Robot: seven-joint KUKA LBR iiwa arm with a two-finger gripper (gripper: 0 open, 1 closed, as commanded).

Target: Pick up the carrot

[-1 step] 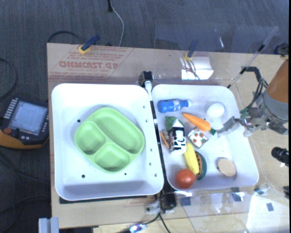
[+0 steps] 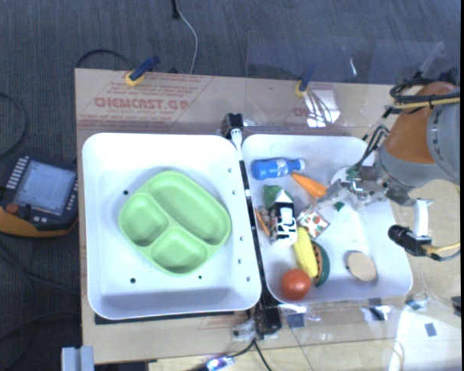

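smooth tapered orange carrot (image 2: pixel 308 184) lies beside metallic tool (image 2: pixel 345 194); tool's state unclear.

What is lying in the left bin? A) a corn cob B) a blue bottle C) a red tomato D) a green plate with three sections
D, the green plate with three sections lies in the left bin, while the blue bottle, tomato and corn cob all lie in the right bin.

Carrot (image 2: pixel 309 184) in right bin (image 2: pixel 387 280) — seemingly just below bottle (image 2: pixel 276 168).
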